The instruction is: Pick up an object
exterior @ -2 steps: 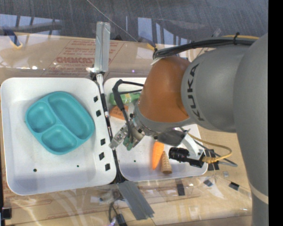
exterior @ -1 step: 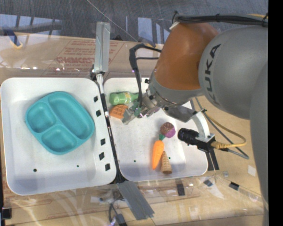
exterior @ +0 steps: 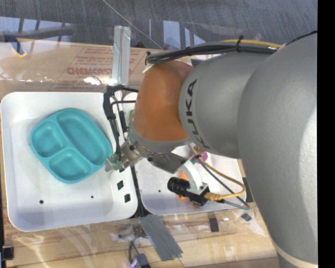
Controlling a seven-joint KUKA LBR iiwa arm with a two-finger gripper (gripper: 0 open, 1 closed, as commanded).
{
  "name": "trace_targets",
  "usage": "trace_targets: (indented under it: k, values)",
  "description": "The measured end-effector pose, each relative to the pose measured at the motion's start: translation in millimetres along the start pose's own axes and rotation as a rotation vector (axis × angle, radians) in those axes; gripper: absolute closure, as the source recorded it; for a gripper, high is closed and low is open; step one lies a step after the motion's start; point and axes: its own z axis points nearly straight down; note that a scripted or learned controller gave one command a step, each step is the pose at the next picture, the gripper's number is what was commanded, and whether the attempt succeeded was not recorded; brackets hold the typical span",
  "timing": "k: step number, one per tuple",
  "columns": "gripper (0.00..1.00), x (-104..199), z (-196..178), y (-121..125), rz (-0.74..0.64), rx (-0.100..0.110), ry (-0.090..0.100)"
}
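Probably the blue plate [exterior: 71, 144] at middle left is light, stiff, slippery; grab its rim; gripper [exterior: 116, 162] state unclear.

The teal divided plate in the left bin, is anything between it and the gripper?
Nothing visible stands between them. The teal divided plastic plate lies alone in the left white bin, and the gripper sits right at the plate's right edge, by the wall between the bins.

One fixed camera looks steeply down at a slant on the surface [exterior: 56, 66], close in: left bin [exterior: 17, 166] lower left, arm [exterior: 257, 110] looming large at right.
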Motion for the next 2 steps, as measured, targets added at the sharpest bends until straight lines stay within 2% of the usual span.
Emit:
trace_targets:
  k: [1, 2]
  values:
    - [1.00, 13.8, 4.1, -1.4, 0.130, -0.003, -0.001]
    - [1.00, 32.3, 12.1, 9.7, 0.339, -0.005, -0.002]
